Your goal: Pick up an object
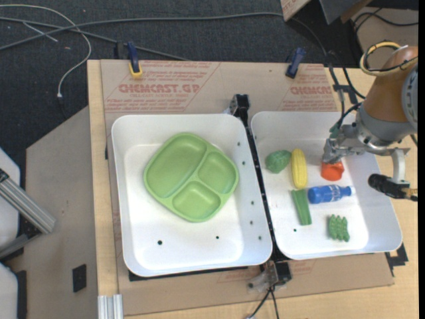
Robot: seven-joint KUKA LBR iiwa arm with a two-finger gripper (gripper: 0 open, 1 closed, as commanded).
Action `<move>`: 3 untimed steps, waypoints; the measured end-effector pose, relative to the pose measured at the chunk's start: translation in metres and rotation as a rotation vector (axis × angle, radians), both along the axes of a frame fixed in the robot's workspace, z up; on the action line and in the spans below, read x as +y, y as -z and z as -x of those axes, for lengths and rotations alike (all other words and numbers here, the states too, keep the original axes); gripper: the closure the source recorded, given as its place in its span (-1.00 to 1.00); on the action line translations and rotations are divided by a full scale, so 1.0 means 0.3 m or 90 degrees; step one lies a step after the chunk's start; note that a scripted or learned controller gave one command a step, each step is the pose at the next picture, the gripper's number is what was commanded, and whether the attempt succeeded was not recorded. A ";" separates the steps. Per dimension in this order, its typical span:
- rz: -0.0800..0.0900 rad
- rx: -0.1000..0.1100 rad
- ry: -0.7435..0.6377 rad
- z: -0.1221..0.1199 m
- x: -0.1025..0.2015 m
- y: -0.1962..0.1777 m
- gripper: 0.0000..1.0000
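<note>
A: Gripper (332,153) is low over the right bin (378,241), at its upper right part. The arm (388,102) enters from the right edge, orange band above the wrist. The camera looks down past the wrist housing, so whether the gripper is wide, narrow or closed on anything cannot be told.

B: Nearest object?

A: Orange piece (333,171), directly under the gripper tip and seemingly touching it. Its upper part is hidden by the gripper. Contact cannot be confirmed as a grasp.

B: Next outward?

A: Blue bottle (328,193), lying on its side just below the orange piece, cap pointing right. Left of the gripper, a yellow corn cob (299,167) stands lengthwise, and a green leafy piece (278,161) lies against the cob's left side. Below the cob, a long green stick (302,207) lies lengthwise, just left of the bottle. A small ridged green piece (338,228) sits near the bin's lower right, apart from the rest.

B: The other bin?

A: Left bin (133,244) holds a green divided plate (191,176) with three compartments, turned at an angle, well apart from the gripper. Both bins rest on a cardboard sheet (166,85) with two blue clamps (135,62) on its far edge.
</note>
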State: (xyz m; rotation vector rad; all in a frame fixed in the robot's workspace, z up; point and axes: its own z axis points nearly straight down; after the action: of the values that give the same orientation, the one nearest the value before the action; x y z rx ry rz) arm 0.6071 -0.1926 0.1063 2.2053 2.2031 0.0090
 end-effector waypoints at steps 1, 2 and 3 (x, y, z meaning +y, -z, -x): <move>-0.007 0.010 -0.001 -0.014 0.001 -0.147 1.00; -0.007 0.009 -0.002 -0.048 0.018 -0.342 1.00; -0.007 0.008 -0.002 -0.053 0.017 -0.526 1.00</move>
State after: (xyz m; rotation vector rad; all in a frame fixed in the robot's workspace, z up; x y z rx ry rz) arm 0.6231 -0.1876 0.2641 2.2135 2.2180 0.0064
